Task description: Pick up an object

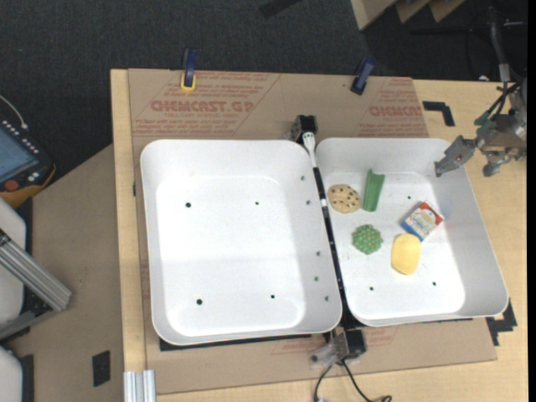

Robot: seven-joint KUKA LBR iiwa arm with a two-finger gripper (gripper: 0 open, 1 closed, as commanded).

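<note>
Lying in the right bin point(469, 224): five small objects point(407, 255).

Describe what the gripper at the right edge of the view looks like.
The gripper is a small grey metal assembly with thin, angular finger pieces; one flat grey finger juts left over the corner of the right bin. Thin rods or cables rise above it. It is too small to make out any markings.

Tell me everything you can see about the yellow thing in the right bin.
The yellow object is a smooth, rounded lump, like a toy lemon or similar plastic food, plain yellow with no markings visible. It lies on the floor of the right bin, toward the near right part. Its upper edge sits right against the small red, white and blue packet; actual contact is unclear. Nothing grips it.
</note>
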